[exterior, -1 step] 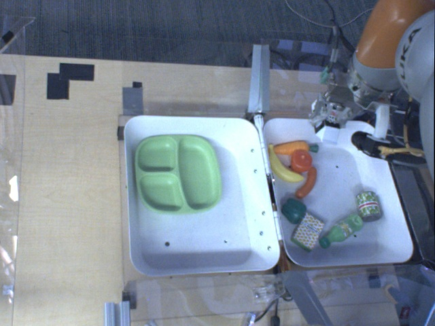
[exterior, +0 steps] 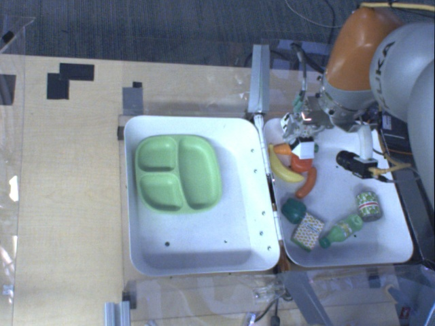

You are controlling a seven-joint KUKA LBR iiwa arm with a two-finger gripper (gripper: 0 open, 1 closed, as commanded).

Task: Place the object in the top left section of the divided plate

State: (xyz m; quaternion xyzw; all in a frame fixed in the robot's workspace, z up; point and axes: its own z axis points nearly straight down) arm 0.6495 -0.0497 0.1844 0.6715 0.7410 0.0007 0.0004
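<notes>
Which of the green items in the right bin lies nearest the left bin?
The dark green pepper-like piece; the green bottle and green-banded can lie further right.

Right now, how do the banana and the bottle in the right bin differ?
The banana is yellow and curved; the bottle is green and straight. The banana lies against the bin's left wall, by the tool; the bottle lies toward the near edge. Both lie flat.
</notes>
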